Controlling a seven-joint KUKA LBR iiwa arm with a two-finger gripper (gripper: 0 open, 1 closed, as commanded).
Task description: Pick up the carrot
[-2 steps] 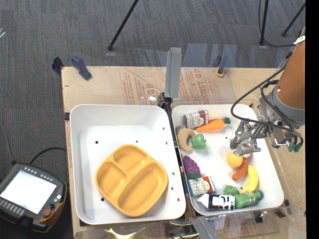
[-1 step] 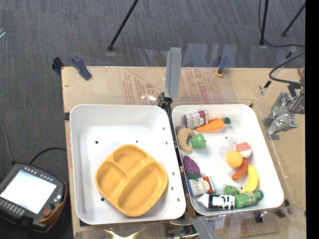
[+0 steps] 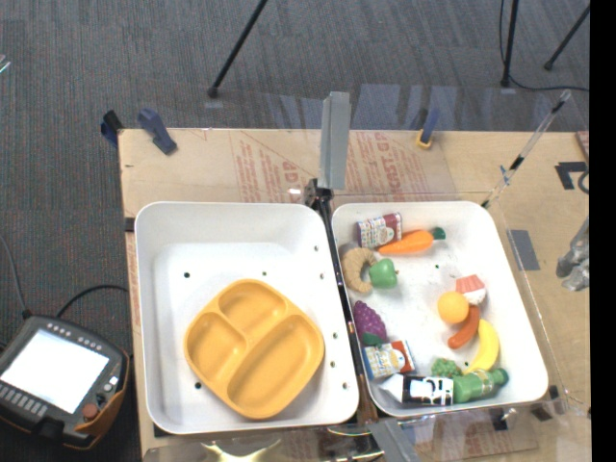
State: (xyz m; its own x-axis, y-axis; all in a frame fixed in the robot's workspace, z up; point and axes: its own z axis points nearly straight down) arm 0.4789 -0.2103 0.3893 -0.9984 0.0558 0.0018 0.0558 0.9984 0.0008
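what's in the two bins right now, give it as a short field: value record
left bin: yellow divided plate
right bin: toy food and small packages
carrot: lying flat near the far rim of the right bin, beside a small can
near carrot: green apple, bagel
mid right bin: grapes, orange, banana, sausage
near rim: dark bottle on its side
gripper: at the view's right edge, outside the bins, far from the carrot
task state: carrot not yet picked up

Carrot (image 3: 408,243): orange, green top pointing right, lying flat near far edge of right bin
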